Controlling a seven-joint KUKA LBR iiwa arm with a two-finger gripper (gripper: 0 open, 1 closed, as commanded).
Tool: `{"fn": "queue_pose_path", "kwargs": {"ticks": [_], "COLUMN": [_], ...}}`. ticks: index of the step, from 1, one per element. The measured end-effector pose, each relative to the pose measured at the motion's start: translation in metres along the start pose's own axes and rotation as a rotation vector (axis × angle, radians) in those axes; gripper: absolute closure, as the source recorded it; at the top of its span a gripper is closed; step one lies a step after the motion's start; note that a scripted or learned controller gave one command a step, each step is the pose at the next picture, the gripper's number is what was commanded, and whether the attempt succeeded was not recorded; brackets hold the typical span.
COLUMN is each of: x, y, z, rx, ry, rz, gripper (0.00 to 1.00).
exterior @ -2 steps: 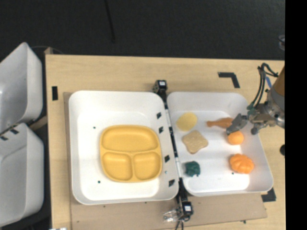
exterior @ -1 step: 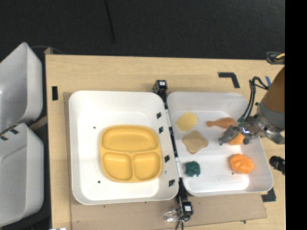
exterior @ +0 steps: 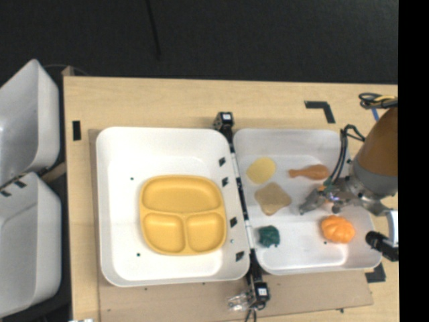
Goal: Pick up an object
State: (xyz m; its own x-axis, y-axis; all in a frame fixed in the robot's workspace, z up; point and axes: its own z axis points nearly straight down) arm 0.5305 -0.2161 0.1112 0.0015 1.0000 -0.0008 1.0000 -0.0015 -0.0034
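The right bin [exterior: 295,263] holds several small objects: a pale yellow round piece [exterior: 261,170], a tan flat piece [exterior: 272,198], an orange drumstick-shaped piece [exterior: 309,173], a dark green lump [exterior: 269,236] and an orange pumpkin-like piece [exterior: 337,229]. My gripper [exterior: 320,200] hangs low over the right part of this bin, between the drumstick and the pumpkin, right of the tan piece. Its fingers look spread, with nothing between them. The arm reaches in from the right.
The left bin [exterior: 114,180] holds a yellow three-compartment tray [exterior: 182,214]. Black clips [exterior: 223,120] sit along the seam between the bins. The wooden bench [exterior: 167,99] surrounds both bins, and white objects [exterior: 23,119] stand off its left edge.
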Motion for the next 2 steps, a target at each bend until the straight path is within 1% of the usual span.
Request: {"fn": "queue_pose_path", "kwargs": {"ticks": [1, 2], "x": [-0.001, -0.007], "y": [0.002, -0.004], "z": [-0.014, -0.061], "rx": [-0.008, -0.007], "ry": [-0.001, -0.002], "rz": [0.004, 0.004], "gripper": [1.00, 1.00]}}
